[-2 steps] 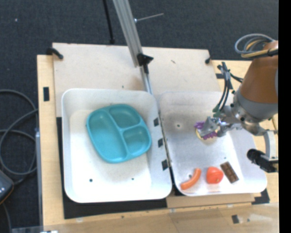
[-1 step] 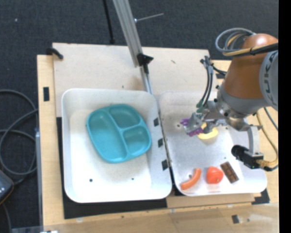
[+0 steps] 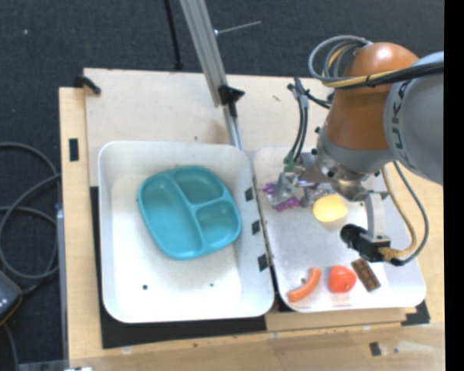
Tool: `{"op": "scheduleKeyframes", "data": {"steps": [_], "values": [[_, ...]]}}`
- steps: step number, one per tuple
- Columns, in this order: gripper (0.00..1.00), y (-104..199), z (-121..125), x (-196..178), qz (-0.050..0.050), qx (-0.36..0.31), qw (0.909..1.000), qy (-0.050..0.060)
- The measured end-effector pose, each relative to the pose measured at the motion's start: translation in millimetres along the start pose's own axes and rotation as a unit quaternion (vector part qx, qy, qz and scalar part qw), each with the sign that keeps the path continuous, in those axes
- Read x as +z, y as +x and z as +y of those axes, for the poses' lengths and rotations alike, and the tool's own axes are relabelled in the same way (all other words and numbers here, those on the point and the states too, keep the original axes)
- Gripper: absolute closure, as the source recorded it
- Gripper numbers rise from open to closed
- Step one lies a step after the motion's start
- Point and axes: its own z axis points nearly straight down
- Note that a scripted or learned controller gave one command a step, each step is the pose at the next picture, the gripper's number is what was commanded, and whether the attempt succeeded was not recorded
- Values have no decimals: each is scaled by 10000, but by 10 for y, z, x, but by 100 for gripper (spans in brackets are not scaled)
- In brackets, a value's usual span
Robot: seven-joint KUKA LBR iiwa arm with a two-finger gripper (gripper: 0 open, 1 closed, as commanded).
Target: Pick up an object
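In the right bin (image 3: 402, 284), my gripper (image 3: 291, 184) reaches down at the bin's far left part, under the orange-banded wrist. A small purple object (image 3: 281, 197) lies right at its tip, partly covered by it. A yellow lemon-like object (image 3: 329, 209) sits just to the right of the gripper. Near the front wall of this bin lie an orange carrot-like piece (image 3: 305, 284), a red tomato-like ball (image 3: 341, 279) and a small brown block (image 3: 366, 275).
The left bin (image 3: 116, 284) holds a teal divided plate (image 3: 189, 211). A black fitting with a cable (image 3: 362, 241) hangs off the arm above the brown block. A slanted metal post (image 3: 209, 52) rises behind the bins.
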Motion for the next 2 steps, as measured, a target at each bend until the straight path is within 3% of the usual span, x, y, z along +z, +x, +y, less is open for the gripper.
{"op": "scheduleKeyframes", "data": {"steps": [2], "values": [[100,1060,96,225,-4,4,10000,13]]}}
